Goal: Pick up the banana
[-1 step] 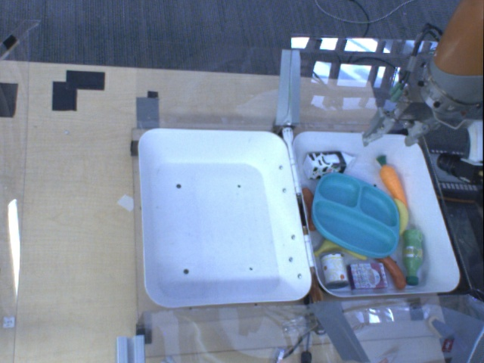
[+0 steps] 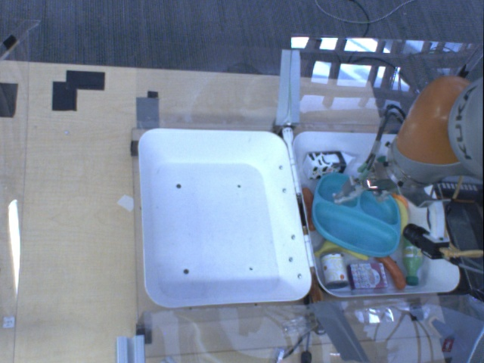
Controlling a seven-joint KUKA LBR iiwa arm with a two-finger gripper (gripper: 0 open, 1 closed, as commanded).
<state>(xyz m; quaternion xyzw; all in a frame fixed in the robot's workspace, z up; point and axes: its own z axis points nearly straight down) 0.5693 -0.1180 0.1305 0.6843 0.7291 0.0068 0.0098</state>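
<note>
Banana (image 2: 330,246) peeks out yellow beneath the blue dish (image 2: 357,221) in the right bin (image 2: 446,282), lying toward the bin's front-left from the gripper (image 2: 354,191); jaw opening, cannot tell.

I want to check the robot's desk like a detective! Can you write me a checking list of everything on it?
Surface: wooden bench bearing two white bins, left bin and right bin.
Job's things: banana, a yellow bit peeking from under the blue tray in the right bin.
Clutter: small can, carrot, green bottle, black-and-white box.
Grippers: gripper low over the blue tray; fingers too blurred to judge.
Cables: cable looped on the floor.
Surroundings: grey carpet.
</note>
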